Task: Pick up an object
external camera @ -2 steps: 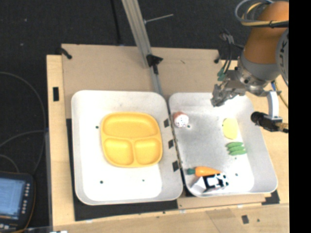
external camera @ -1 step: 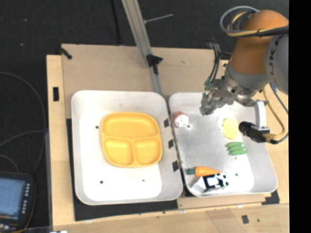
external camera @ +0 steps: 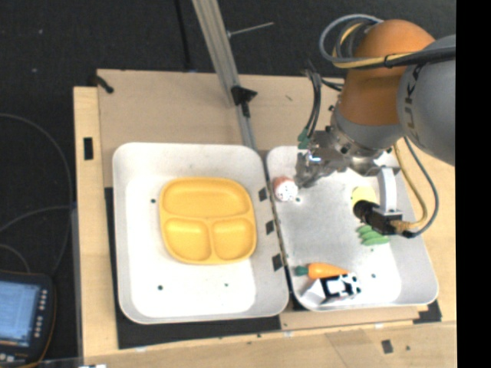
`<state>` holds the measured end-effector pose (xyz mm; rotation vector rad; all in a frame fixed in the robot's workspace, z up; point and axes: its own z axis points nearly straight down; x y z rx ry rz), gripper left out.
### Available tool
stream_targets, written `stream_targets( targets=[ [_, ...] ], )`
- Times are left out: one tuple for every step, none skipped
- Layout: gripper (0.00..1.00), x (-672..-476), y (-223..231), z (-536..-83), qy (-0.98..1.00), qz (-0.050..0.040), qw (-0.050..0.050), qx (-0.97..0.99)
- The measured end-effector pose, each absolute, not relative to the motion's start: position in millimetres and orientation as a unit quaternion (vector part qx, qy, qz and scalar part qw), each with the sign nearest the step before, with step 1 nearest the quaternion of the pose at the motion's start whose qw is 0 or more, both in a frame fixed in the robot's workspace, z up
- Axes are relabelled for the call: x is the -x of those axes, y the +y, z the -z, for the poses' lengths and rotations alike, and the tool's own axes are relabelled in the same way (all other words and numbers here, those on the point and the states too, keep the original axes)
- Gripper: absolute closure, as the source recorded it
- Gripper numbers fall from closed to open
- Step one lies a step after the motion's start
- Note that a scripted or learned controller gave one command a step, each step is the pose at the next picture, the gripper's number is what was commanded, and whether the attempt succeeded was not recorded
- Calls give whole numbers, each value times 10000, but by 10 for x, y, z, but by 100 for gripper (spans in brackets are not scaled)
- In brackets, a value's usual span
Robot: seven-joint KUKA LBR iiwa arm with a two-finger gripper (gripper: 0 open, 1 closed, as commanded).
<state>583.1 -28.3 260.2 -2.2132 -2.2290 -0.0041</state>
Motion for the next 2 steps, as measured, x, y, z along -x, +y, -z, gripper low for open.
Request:
stream_targets(
  targets=[
    [100, -5599, 239, -2615, -7098, 8, 5, 7044],
    [100, -5436, 743, -2625, -7101, 9, 7, 7041]
  ],
)
